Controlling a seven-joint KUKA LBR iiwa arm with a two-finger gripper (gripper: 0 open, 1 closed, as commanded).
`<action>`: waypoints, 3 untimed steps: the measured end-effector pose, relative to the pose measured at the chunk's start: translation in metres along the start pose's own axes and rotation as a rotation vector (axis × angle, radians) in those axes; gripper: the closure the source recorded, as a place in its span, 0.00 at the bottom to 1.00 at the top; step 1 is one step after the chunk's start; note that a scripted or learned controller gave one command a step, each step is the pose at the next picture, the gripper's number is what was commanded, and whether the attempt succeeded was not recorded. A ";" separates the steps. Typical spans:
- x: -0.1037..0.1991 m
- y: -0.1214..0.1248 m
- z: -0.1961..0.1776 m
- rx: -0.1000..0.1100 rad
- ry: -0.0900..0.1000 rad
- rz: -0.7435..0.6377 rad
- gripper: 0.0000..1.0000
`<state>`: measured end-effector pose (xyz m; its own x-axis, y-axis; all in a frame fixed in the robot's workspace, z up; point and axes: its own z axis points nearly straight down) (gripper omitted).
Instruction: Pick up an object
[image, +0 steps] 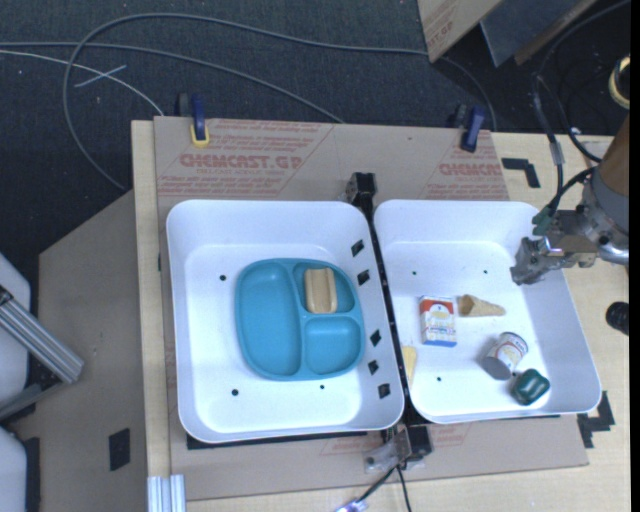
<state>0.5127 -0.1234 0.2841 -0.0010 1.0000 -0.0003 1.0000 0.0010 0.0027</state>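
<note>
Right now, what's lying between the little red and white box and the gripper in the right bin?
In the camera view, a tan wedge lies between the box and the gripper; past it is bare white bin floor.

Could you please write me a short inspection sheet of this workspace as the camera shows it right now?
Surface: bench board bearing left bin and right bin side by side.
Job's things: in the right bin, a small red and white box, a tan wedge, a small can lying on its side and a green object, all apart from one another.
Clutter: blue divided plate in the left bin, with a tan block in its upper right compartment.
Grippers: gripper over the right bin's far right part, holding nothing visible.
Cables: thin cables across the dark floor; one at the near edge.
Surroundings: two clamps on the board's far edge; cardboard box beyond.
</note>
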 end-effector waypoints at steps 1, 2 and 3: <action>0.049 0.007 0.014 0.005 0.003 -0.004 1.00; 0.101 0.001 0.016 0.005 0.003 -0.005 1.00; 0.150 -0.005 0.021 0.006 0.003 -0.005 1.00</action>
<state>0.5072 0.0262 0.2631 -0.0055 1.0000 0.0024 1.0000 0.0055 -0.0029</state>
